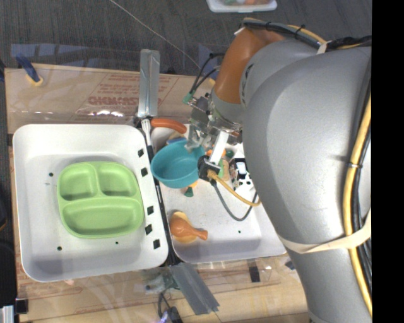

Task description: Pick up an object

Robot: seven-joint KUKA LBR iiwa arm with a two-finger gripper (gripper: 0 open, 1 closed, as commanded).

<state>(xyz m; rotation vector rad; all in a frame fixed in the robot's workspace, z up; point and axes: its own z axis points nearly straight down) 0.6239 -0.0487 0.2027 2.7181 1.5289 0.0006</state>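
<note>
I see the gripper (197, 146) gripping the rim of the round teal plastic bowl (174, 166), which hangs tilted over the right white bin (218, 243), near the divider.

My own grey arm (303, 145) is covering most of the right bin (218, 243), hiding its far wall and right side. My end effector (203, 150) is sitting too cluttered with cables to read clearly. The teal bowl (175, 166) is hiding part of an orange thing (169, 125) behind it (I cannot tell what it is). A white tray (242, 5) is running off the top edge.
</note>
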